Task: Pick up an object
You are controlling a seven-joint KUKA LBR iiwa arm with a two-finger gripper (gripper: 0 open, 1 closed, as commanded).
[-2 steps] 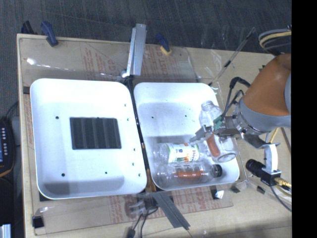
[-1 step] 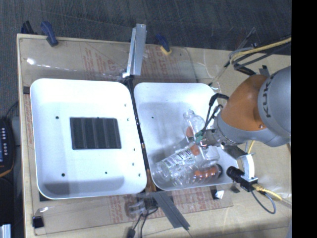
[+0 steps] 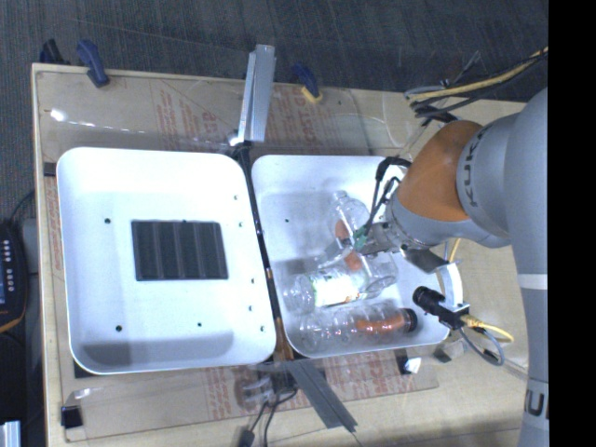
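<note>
The right bin [image 3: 279, 189] holds a heap of clear plastic bottles. One bottle [image 3: 343, 210] lies near the bin's middle. Another, with a white and green label [image 3: 332, 290], lies lower down. A third with an orange-brown end [image 3: 380, 323] rests along the front wall. My gripper [image 3: 365, 241] is down among the bottles, just right of the upper one and above the labelled one. The orange band of the wrist [image 3: 438, 180] sits over the bin's right edge and hides what lies beneath it.
The left bin [image 3: 84, 184] holds a flat black ribbed rectangle [image 3: 180, 250] near its middle. A metal bar [image 3: 255, 91] stands at the back where the two bins meet. Blue clamps [image 3: 91, 61] grip the bench's far edge.
</note>
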